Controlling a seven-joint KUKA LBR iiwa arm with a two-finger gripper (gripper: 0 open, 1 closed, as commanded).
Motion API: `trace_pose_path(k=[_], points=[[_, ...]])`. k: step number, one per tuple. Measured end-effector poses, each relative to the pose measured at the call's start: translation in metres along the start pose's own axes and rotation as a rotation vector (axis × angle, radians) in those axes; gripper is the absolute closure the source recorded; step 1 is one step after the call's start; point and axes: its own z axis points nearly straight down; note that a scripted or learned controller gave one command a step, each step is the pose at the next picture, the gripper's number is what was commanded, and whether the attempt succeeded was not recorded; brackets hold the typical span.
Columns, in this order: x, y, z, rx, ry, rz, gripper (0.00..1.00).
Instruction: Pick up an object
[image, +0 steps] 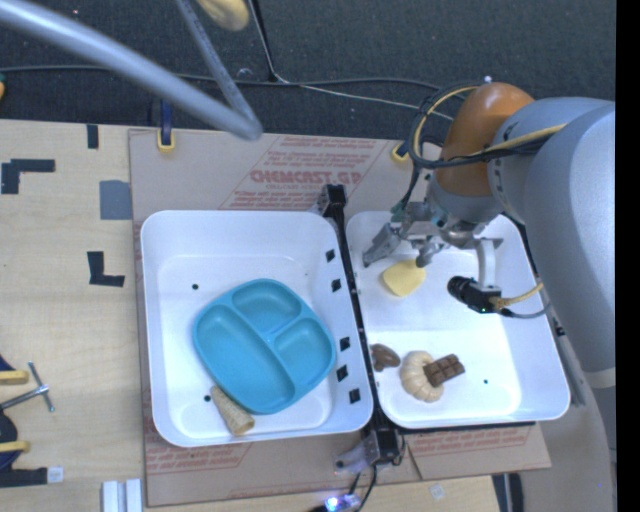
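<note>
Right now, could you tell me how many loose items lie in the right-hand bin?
4: a yellow piece below the gripper, then a brown lump, a cream pastry and a dark brown piece along the near side. The arm may hide more.

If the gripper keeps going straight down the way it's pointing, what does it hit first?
Most likely the yellow piece, lying just beneath the gripper in the right bin; depth is hard to judge from above.

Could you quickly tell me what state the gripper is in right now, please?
Gripper: over the right bin, just above the pale yellow piece; whether it is open, closed or holding that piece cannot be told.
</note>
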Motion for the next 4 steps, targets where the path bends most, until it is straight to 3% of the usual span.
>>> trace_pose_path(k=[1, 4], points=[[0.001, 0.0, -0.011, -0.001, 0.0, -0.002, 1.0], [0.005, 0.005, -0.186, -0.006, 0.0, 0.0, 1.0]])
